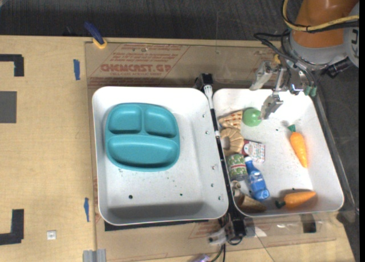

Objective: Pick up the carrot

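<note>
An orange carrot point(299, 148) with a green top lies on the right side of the right bin point(328, 141), pointing toward the front. A second orange carrot-like piece point(299, 198) with a dark end lies along that bin's front wall. My gripper point(267, 92) hangs over the back of the right bin, left of and behind the carrot and well apart from it. It is open, and nothing sits between its fingers. One fingertip point(270, 107) ends next to a green ball point(251, 117).
The right bin also holds a blue bottle point(258, 184), a green can point(237, 166), a small packet point(256, 151) and brown biscuit-like pieces point(230, 122) along its left side. A teal divided plate point(142, 136) lies in the left bin point(165, 198).
</note>
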`<control>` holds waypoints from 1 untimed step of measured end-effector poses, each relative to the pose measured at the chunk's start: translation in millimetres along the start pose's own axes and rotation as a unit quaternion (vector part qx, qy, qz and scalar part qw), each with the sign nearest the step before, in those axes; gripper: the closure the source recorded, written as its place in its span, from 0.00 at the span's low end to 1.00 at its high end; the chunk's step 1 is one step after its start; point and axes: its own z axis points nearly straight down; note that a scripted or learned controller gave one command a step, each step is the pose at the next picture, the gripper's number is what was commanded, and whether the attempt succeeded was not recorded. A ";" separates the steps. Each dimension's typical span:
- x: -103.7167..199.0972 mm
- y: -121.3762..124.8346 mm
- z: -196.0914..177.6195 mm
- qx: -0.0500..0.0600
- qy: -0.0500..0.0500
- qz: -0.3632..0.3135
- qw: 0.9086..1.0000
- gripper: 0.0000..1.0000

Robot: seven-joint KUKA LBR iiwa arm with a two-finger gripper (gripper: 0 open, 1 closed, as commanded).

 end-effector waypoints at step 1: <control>-1.2 -51.7 92.6 -0.001 0.004 -0.062 0.998 0.00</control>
